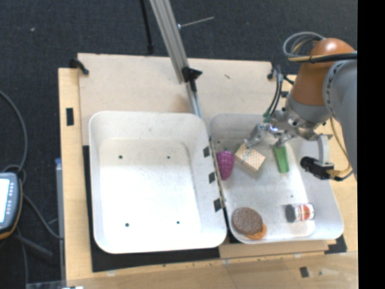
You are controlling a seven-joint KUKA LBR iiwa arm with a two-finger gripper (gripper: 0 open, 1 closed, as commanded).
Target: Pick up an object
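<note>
Now the gripper (269, 134) hovers over the right bin's (322, 230) far end, nothing visibly held, jaws unclear; next, descend onto the tan block (250, 159).

The left bin (150, 179) lies bare and open to reach. In the right bin (271, 185), block (250, 159), green piece (281, 159) and purple cup (225, 164) crowd the far half; its middle stays free.

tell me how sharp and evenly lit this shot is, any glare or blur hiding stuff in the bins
Camera view: soft overall, small things like the can lack detail. Camera view: even light, the white bins look bright but not blown out, shadows faint. Camera view: the gripper is blurry, so its fingers cannot be made out above the tan block.
</note>
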